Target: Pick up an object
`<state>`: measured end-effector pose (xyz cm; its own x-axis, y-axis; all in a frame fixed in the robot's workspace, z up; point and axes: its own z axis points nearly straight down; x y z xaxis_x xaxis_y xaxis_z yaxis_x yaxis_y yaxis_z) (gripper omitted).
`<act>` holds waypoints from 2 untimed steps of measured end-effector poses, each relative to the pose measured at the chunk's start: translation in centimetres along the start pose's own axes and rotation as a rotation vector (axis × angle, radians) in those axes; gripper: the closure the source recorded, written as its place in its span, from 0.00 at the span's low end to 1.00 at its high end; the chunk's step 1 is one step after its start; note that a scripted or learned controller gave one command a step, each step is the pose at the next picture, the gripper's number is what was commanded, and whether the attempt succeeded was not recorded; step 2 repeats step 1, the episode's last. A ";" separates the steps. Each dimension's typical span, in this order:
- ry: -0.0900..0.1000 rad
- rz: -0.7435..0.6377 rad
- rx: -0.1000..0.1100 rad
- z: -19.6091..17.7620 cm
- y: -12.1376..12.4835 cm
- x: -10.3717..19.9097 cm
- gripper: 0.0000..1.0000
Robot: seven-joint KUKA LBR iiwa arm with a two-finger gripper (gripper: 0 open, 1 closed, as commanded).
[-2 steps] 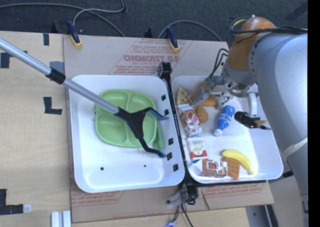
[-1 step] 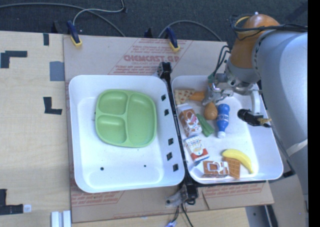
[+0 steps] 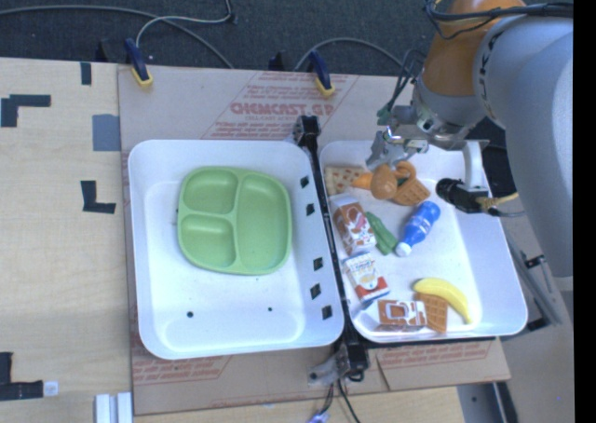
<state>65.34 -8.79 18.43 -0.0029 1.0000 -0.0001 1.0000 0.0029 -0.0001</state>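
Gripper (image 3: pixel 391 153) first: it hangs low over the far end of the right bin (image 3: pixel 494 272), right at an orange-brown toy (image 3: pixel 396 183), though whether it is parted or pinched together I cannot tell from this slant. Reading across from the left, the left bin (image 3: pixel 154 253) holds a green divided plate (image 3: pixel 233 221), well away from the work. In the right bin, small printed packets (image 3: pixel 354 225) run along the near wall, a green piece (image 3: pixel 382 233) lies just beside them, a blue bottle (image 3: pixel 417 226) sits tilted near the middle, and a banana (image 3: pixel 445 296) rests beside a wafer cone (image 3: pixel 436 315) at the near end. The step in hand looks like settling onto the orange-brown toy (the likeliest pick, given where the wrist is). Doing it well probably means centring on the toy's body, closing squarely, and lifting straight up so the neighbouring bottle is not nudged; a lumpy shape may slip from an off-centre pinch.
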 end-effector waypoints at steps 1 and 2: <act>0.000 0.001 0.002 0.1 -2.7 4.9 1.00; 0.000 0.001 0.002 0.1 -2.7 4.9 1.00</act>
